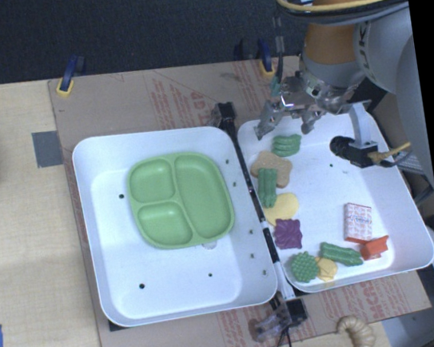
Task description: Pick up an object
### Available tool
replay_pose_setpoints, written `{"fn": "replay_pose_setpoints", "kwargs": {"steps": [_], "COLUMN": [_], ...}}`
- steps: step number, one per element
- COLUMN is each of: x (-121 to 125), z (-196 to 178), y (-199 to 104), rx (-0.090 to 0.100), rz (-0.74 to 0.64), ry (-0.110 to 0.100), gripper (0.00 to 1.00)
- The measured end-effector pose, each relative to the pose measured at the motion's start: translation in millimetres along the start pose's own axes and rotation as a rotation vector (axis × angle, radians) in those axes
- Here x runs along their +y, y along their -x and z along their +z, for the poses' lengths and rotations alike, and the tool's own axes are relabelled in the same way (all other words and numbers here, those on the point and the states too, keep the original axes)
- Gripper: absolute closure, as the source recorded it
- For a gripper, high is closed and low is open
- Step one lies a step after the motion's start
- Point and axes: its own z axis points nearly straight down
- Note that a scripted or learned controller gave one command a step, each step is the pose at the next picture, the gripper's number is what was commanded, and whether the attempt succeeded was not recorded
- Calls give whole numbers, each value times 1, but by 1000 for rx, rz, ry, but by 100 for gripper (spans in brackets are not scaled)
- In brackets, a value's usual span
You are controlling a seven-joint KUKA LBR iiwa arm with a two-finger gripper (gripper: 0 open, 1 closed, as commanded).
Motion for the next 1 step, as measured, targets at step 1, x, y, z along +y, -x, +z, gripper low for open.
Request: {"fn": "replay_pose_setpoints", "kwargs": {"steps": [1], "x": [-1], "z": [2], "y": [-9], "rx": [0], "rz": [1], "ry": [-4], "gripper": [0]}}
